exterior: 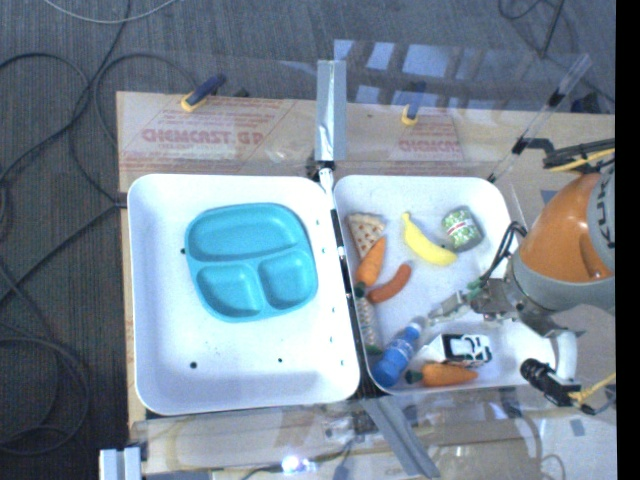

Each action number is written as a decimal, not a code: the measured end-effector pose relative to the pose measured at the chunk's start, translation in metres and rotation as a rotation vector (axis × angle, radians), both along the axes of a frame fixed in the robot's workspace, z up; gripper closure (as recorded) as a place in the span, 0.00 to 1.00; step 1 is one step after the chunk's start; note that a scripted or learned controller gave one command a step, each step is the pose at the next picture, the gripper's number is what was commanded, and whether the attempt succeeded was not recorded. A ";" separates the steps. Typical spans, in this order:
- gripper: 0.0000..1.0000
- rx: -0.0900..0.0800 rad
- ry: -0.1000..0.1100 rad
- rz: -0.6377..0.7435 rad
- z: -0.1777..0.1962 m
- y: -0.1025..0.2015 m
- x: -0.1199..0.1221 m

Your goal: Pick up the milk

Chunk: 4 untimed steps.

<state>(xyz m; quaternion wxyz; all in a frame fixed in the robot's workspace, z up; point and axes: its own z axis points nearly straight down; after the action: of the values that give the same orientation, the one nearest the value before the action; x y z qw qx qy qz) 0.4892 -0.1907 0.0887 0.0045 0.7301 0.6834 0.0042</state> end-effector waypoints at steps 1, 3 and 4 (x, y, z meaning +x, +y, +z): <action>0.00 -0.003 0.004 0.175 0.000 -0.008 -0.001; 0.00 0.012 0.012 -0.011 0.000 -0.013 -0.002; 0.00 -0.008 0.002 0.066 0.000 -0.009 -0.002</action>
<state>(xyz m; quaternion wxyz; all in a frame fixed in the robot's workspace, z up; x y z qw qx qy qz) 0.4874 -0.1993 0.0890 0.0067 0.7070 0.7072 0.0006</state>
